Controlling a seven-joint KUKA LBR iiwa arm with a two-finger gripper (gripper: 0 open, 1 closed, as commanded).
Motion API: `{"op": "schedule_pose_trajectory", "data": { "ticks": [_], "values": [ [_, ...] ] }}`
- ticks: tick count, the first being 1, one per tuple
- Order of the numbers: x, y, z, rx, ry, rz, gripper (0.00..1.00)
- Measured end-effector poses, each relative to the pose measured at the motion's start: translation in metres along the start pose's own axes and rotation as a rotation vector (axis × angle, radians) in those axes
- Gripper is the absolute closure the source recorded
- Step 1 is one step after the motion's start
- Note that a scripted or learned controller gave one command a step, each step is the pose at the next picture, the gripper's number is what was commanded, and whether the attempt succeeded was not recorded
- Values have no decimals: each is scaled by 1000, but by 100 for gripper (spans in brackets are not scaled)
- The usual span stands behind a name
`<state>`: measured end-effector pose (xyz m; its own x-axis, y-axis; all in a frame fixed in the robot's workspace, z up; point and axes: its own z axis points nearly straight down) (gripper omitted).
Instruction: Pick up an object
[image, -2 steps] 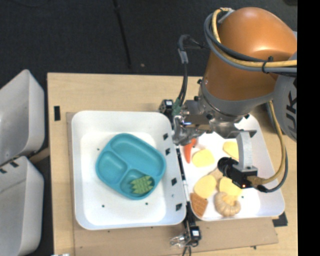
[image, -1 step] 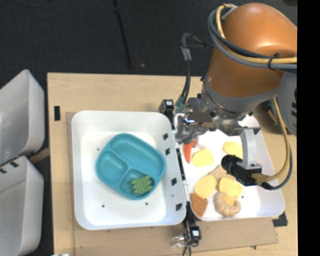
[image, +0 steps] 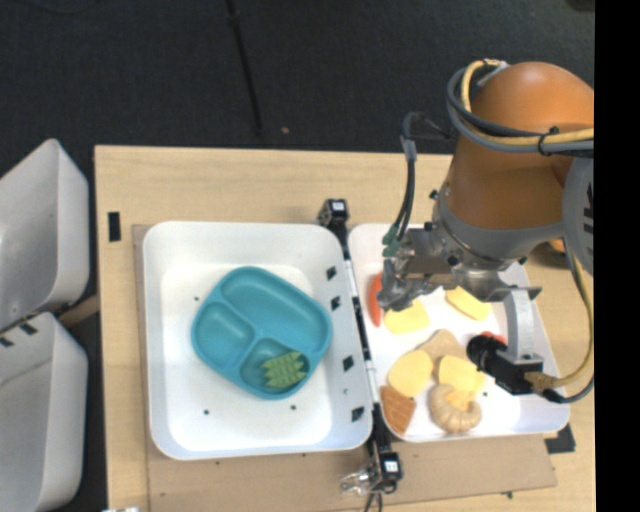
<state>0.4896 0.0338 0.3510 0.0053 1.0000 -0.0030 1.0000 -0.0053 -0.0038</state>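
My gripper (image: 397, 292) hangs low over the left part of the right bin (image: 520, 425), beneath the orange wrist band. It is just above a pale yellow piece (image: 406, 321) and next to a red-orange piece (image: 375, 300) by the bin's left wall. Nothing can be made out between the fingers. Nearer the front lie a round yellow piece (image: 409, 372), a tan piece (image: 441, 345), a yellow ridged piece (image: 460, 375), a beige croissant-like piece (image: 453, 408) and a brown waffle piece (image: 397, 408). Another yellow slice (image: 468, 304) lies to the right.
The left bin (image: 175, 420) holds a blue divided plate (image: 250, 320) with a small green item (image: 283, 370) in its lower right compartment. A divider with black clips (image: 352, 330) separates the two bins. White boxes (image: 35, 230) stand off the bench at left.
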Motion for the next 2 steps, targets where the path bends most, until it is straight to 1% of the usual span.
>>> {"op": "schedule_pose_trajectory", "data": {
  "ticks": [1,2],
  "values": [
    [91,7,-53,-10,6,-17,100],
    [84,7,-61,-6,2,-13,100]
  ]
}}
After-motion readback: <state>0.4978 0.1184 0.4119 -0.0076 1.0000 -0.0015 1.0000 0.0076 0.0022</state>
